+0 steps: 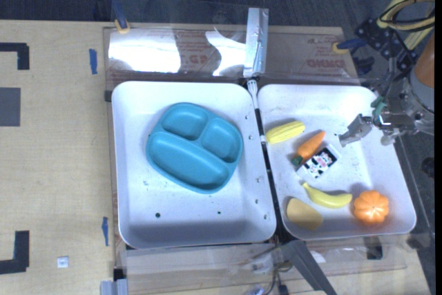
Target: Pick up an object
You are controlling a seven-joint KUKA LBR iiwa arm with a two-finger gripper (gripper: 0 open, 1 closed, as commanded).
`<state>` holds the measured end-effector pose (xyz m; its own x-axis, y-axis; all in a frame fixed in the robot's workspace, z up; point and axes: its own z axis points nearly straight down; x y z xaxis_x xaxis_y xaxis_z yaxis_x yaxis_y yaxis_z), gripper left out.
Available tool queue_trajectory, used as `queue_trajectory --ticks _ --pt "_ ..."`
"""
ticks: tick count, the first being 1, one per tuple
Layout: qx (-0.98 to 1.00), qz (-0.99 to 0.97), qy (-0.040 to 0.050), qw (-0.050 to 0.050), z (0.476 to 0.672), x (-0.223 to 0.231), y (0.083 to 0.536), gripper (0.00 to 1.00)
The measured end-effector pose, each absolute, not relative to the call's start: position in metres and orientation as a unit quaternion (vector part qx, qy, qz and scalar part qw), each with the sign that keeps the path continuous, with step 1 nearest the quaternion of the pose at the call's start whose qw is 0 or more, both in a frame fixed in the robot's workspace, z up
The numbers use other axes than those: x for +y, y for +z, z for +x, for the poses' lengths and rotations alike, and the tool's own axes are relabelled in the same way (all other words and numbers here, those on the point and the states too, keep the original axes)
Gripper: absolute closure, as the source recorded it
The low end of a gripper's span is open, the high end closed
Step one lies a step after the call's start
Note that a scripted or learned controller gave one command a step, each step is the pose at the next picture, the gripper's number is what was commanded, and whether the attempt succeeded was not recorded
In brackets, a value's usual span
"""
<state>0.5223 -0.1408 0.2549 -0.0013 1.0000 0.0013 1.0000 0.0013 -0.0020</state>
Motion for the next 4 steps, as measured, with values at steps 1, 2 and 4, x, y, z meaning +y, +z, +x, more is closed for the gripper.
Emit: queue_trajectory --ticks 1,2,4 --pt "-0.827 -0.562 0.0005 0.002 0.555 -0.108 0.099 0.00" --pt "-0.826 -0.563 -0.0013 -0.002 0.557 -0.108 0.111 1.00" --pt "-0.790 -0.613 -0.0004 -0.001 0.545 -0.045 0.266 0.00"
